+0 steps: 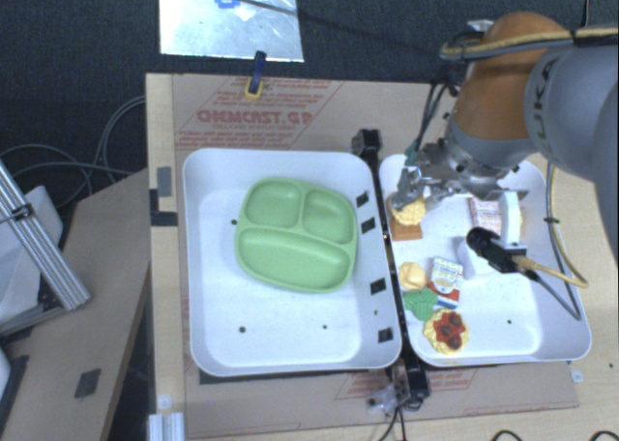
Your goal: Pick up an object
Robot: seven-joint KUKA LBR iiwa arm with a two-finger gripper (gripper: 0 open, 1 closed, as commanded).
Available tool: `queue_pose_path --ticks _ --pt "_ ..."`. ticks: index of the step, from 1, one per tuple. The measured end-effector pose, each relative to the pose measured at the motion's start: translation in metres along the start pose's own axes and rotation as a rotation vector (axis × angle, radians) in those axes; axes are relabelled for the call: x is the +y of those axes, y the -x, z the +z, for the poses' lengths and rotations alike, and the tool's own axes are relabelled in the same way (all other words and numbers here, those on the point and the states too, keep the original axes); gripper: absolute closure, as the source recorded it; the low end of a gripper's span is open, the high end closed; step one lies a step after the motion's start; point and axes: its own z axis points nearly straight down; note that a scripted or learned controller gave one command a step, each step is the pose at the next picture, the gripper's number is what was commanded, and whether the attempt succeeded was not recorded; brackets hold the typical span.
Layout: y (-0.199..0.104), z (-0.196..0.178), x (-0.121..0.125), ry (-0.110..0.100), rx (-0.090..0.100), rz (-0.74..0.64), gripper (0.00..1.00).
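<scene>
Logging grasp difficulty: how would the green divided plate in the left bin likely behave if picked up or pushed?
The green divided plate looks like moulded plastic, so it is probably stiff and light. It lies flat and wide in the left bin, so it should slide rather than tip or roll. Its low, smooth rim may be slippery to pinch.

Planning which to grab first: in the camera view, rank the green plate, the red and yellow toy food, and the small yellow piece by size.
1. green plate
2. red and yellow toy food
3. small yellow piece
</scene>
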Motion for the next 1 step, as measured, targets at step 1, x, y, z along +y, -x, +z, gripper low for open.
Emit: queue_pose_path --ticks 1 --pt "0.0062 -0.0022 -0.0055 0.001 -0.002 0.007 1.00"
